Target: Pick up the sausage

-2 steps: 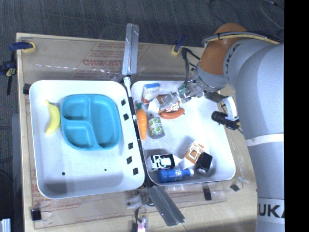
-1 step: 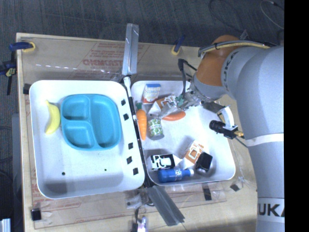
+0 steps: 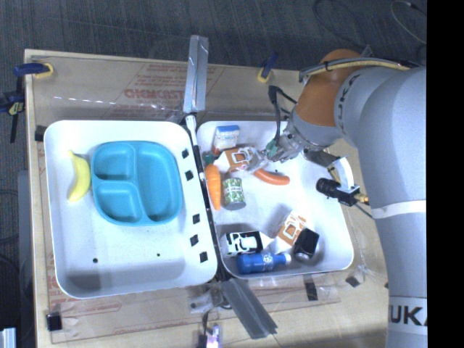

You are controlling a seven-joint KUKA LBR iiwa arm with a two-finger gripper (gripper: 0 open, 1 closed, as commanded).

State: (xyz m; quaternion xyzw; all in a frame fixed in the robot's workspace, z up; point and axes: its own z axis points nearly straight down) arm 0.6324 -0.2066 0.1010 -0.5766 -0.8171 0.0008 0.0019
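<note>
Hovering claw (image 3: 278, 153) above sausage (image 3: 272, 177)

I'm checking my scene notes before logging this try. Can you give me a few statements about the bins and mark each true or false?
1. The sausage lies in the right bin. True.
2. The banana sits on the blue tray. False: it lies beside the tray, on the left bin's floor.
3. The carrot lies by the right bin's left wall. True.
4. The blue bottle stands upright. False: it lies on its side.
</note>
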